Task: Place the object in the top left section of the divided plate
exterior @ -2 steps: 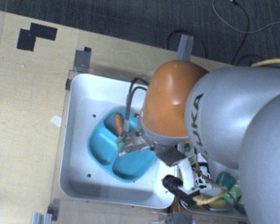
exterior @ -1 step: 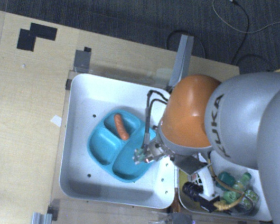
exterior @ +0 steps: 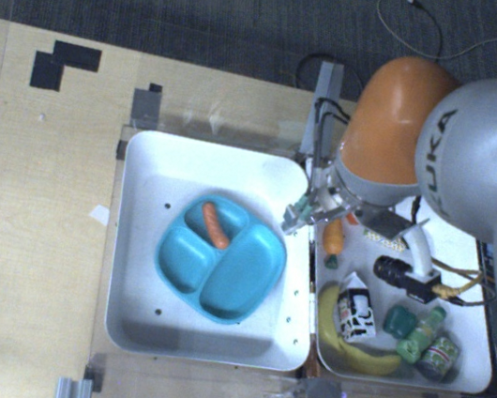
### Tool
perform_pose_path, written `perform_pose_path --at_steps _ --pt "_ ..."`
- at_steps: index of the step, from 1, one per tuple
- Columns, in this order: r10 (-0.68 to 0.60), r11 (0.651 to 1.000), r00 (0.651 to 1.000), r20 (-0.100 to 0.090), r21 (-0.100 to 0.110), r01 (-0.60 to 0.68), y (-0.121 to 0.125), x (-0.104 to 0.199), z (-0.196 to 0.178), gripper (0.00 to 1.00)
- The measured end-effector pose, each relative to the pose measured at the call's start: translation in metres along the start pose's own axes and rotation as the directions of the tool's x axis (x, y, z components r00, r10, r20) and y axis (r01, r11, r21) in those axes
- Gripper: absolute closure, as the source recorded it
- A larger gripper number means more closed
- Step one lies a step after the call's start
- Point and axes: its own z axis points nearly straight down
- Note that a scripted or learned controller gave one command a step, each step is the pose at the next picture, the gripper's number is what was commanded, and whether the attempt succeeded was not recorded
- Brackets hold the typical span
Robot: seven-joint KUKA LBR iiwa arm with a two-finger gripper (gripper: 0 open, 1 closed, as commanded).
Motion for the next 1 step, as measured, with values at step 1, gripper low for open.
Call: perform_pose_path --at_steps 1 --pt "0.177 0.984 0.984 0.000 0.002 -0.177 -0.0440 -0.0478 0.0268 1.00"
